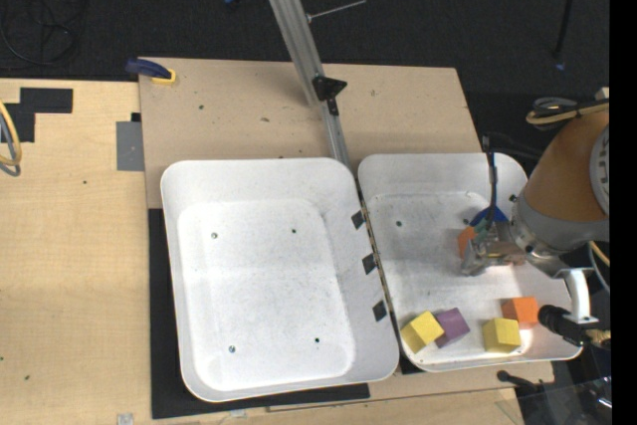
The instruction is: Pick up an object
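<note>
The hand [482,252] is low in the right bin [428,184], touching an orange block [465,240], and I cannot tell its state, so this looks like the grasp step, and next it must lift straight up.

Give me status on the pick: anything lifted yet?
Done: the pincer is down inside the right white bin, against a small orange block. In hand: nothing visibly gripped or lifted. Left: grasp and raise. The yellow, purple, second yellow and second orange blocks lie untouched.
</note>
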Available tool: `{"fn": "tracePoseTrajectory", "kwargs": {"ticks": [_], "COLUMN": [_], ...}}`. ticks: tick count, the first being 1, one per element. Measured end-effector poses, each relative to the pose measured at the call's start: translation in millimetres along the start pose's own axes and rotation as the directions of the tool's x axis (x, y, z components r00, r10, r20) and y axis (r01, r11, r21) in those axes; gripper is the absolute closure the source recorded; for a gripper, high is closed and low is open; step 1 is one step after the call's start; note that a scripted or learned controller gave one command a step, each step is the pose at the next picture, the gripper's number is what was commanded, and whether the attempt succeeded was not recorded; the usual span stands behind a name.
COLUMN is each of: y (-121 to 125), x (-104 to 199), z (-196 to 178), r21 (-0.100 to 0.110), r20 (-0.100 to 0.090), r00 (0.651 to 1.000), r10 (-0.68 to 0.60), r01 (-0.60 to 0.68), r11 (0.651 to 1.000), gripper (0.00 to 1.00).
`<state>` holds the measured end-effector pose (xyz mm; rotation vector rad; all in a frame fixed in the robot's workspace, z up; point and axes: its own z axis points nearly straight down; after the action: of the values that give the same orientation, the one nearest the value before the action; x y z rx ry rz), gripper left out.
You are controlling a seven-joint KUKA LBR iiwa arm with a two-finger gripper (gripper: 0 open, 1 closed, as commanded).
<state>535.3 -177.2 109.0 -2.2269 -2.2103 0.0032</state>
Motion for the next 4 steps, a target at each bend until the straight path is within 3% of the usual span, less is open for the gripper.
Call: {"fn": "tracePoseTrajectory", "kwargs": {"ticks": [3,4], "y": [4,17], "x": [4,56], "z": [-139,-146], "r21": [-0.008,-0.004], "r20": [0.003,0.000], "r00": [1.000,1.000], "r10": [-0.009,-0.012], "r01": [0.009,0.012], "r11": [1.000,1.000], "gripper": [1.00,1.00]}}
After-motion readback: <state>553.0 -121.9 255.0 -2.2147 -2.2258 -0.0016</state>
